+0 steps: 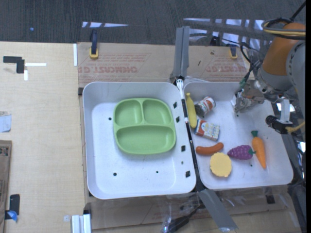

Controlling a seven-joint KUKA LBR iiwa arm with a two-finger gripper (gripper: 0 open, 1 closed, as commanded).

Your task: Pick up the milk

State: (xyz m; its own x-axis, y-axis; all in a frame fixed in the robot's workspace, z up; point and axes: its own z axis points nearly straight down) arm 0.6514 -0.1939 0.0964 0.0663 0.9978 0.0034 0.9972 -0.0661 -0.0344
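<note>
End effector (241,102) hangs over right bin (277,176), upper part, nothing between fingers; can't tell how wide. Milk (207,129) lies well left of it, beside banana (191,111), below can (206,105). Sausage (209,149), yellow disc (221,165), grapes (241,152), carrot (259,151) lower. Green plate (144,125) in left bin (97,178).

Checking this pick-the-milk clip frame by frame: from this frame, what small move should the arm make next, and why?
Probably shift the gripper toward the view's left and slightly forward, to sit above the milk carton. The gripper hangs over the right bin's rear area, off to the carton's right, with nothing between its fingers. The carton lies beside the banana, below the can, so a centred approach seems safest.
</note>
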